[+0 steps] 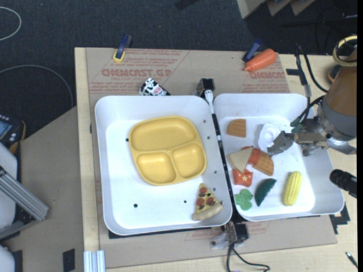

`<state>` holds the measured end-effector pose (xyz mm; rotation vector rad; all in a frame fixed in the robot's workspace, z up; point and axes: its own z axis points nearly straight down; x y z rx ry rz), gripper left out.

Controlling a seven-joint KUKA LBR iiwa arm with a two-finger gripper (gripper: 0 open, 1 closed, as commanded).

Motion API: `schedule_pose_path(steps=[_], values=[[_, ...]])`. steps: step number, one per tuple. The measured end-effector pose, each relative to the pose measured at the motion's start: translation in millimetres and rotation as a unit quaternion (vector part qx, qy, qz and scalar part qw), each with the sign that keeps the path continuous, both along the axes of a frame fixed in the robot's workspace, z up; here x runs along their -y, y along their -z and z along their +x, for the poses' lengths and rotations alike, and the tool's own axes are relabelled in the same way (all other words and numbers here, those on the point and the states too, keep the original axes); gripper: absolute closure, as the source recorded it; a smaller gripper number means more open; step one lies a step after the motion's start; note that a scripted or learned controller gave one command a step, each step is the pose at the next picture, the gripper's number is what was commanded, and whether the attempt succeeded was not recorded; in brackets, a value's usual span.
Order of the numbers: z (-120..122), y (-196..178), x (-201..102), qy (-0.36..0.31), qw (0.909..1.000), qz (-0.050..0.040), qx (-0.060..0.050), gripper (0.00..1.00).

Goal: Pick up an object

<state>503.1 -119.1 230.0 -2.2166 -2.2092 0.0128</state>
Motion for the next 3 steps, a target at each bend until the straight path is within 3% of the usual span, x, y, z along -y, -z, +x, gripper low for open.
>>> schedule_pose_path(steps=[1,3], values=[[3,-6,0,-0.002,1.0000,-0.0010,0.007,0.00],[3,81,-3,-0.001,1.0000,-0.0001,0.004,0.00]])
